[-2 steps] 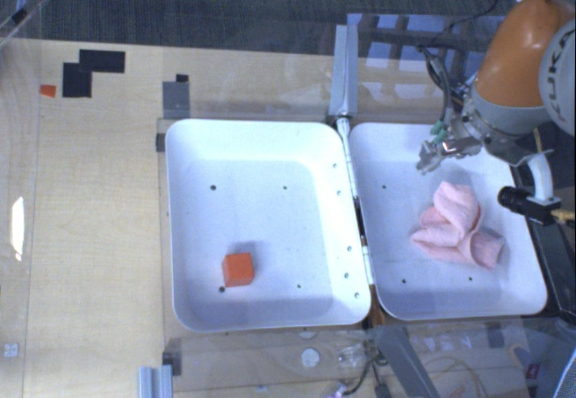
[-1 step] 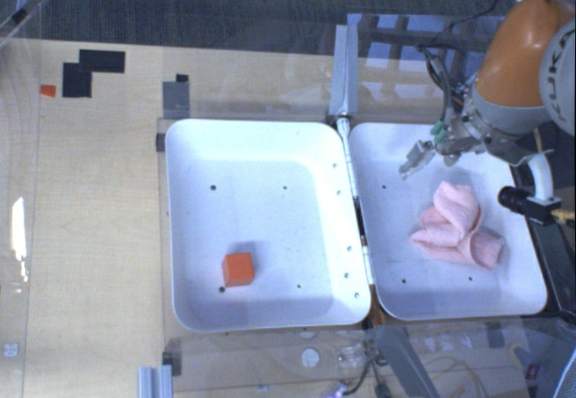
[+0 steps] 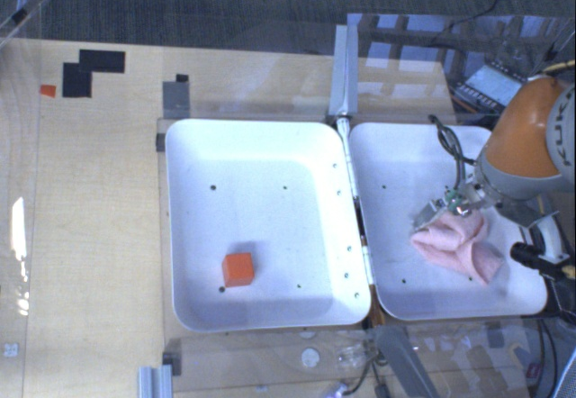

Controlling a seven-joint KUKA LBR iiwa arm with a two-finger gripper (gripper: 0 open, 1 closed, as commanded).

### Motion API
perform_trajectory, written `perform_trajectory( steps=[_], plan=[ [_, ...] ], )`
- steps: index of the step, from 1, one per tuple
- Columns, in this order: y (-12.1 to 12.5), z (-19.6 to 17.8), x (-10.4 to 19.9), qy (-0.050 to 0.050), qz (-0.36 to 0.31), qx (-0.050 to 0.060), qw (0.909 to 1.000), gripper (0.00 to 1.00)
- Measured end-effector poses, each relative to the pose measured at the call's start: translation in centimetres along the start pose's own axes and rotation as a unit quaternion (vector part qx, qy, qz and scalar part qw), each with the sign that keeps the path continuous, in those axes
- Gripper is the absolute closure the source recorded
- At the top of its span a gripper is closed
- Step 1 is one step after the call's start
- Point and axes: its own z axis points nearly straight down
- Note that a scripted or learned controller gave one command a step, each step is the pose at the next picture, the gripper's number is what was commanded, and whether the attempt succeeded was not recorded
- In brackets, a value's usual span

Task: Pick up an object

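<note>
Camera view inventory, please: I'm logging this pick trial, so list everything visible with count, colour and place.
Bins: two, white, side by side on the bench.
Block: one, orange, left bin, near its front.
Cloth: one, pink, crumpled, right bin, at the gripper.
Bench: one, light wood, under the bins.
Black marks: a few, far left of the bench.
Arm: one, grey with orange band, from the right.
Gripper: one, at the cloth's upper edge.

The pincer (image 3: 447,204) meets a pink cloth (image 3: 457,244) in the right bin (image 3: 396,162); an orange block (image 3: 238,269) sits in the left bin (image 3: 252,153).
</note>
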Motion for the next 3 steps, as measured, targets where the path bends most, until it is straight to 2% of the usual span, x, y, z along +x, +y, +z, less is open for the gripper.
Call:
perform_trajectory(
  steps=[1, 2, 3],
  plan=[
    [-1.2, -3.3, 0.7, 0.000, 0.047, 0.000, 0.9989, 0.00],
    [4.8, -0.9, 2.7, 0.001, -0.043, 0.001, 0.9991, 0.00],
    [-2.7, -1.3, 0.3, 0.000, -0.085, 0.001, 0.9964, 0.00]
  ],
)
